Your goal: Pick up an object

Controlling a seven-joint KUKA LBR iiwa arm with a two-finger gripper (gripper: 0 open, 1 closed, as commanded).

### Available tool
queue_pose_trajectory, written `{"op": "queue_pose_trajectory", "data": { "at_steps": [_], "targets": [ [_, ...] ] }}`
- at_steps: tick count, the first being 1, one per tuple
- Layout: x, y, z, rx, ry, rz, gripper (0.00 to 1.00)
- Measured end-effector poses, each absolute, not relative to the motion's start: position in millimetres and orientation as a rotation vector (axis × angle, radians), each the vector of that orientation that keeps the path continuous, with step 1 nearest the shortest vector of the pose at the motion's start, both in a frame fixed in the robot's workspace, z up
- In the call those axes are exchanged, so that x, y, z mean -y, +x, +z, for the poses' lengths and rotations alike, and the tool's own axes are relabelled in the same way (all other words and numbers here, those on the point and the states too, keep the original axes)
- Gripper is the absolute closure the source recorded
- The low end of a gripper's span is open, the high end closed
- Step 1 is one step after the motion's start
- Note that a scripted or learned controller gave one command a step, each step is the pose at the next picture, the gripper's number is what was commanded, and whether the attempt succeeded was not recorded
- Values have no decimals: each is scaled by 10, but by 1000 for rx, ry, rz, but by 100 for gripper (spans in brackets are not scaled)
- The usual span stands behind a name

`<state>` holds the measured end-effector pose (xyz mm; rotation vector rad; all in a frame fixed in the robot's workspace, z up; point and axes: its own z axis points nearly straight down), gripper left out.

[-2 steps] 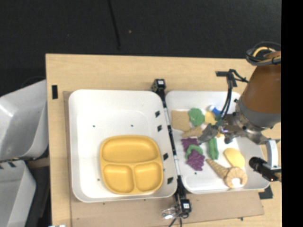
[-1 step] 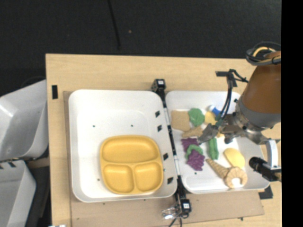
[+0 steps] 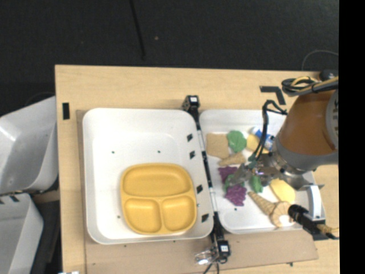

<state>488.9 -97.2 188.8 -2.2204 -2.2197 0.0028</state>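
The right bin (image 3: pixel 239 226) holds a pile of toy foods. Among them are a tan square slice (image 3: pixel 217 144), a green leafy piece (image 3: pixel 236 140), a purple grape bunch (image 3: pixel 235 194), an ice cream cone (image 3: pixel 272 208) and a pale yellow lemon (image 3: pixel 282 190). My gripper (image 3: pixel 254 172) is low in the middle of this bin, just right of the grapes and above a small green piece (image 3: pixel 256 183). The wrist's orange band (image 3: pixel 305 124) hides the bin's right part. Nothing can be seen held.
The left bin (image 3: pixel 102 153) carries a yellow three-compartment tray (image 3: pixel 157 204) in its front half. A small yellow piece (image 3: pixel 252 142) and a blue one (image 3: pixel 259 134) lie near the back of the right bin. The divider between the bins (image 3: pixel 201 164) runs close to the toys.
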Motion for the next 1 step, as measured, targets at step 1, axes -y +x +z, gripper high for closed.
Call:
{"op": "queue_pose_trajectory", "data": {
  "at_steps": [1],
  "targets": [
    [1059, 4875, 968, 2216, -2219, 7, 0]
  ]
}}
